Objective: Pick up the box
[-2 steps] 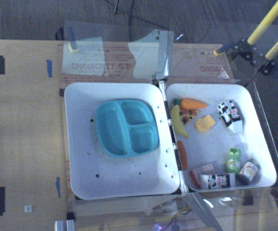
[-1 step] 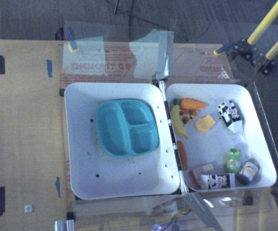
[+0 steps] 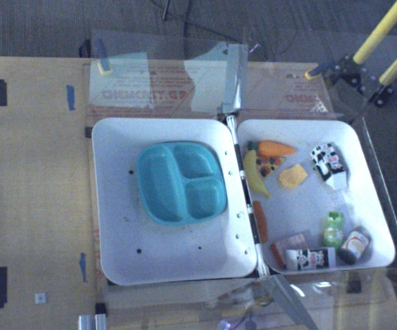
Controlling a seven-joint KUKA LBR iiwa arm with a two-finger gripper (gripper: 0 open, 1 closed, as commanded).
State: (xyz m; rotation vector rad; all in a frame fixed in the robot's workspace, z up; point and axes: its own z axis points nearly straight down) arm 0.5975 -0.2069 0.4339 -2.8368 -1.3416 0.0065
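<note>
The left bin (image 3: 105,205) is being occupied by a teal divided plate (image 3: 181,183), which is lying flat near its middle, apart from every wall; it is being judged irrelevant to the pick.

The right bin (image 3: 363,184) is being used as the holding place for all the small items. Along its left wall a banana (image 3: 255,174) is lying lengthwise, with a carrot (image 3: 276,148) just above it and a yellow wedge (image 3: 293,177) just beside it. An orange stick-shaped item (image 3: 260,222) is lying against the same wall further down.

Two cow-patterned cartons are being noted. One box (image 3: 310,258) is lying on its side against the near wall, touching a reddish pack (image 3: 289,243) on its left and crowded by a small jar (image 3: 355,243) and a green bottle (image 3: 333,229) on its right. This one is being judged the likelier target, though the identification is not certain. The second carton (image 3: 327,161) is resting towards the far right, well apart from its neighbours, and is being judged the easier of the two to reach.

The near wall and the close neighbours are being regarded as the main obstacle to a clean grasp of the lower box.

Whether the gripper is spread or pressed together cannot be told, and nothing is being shown as held; the pick is being judged not yet begun
</note>
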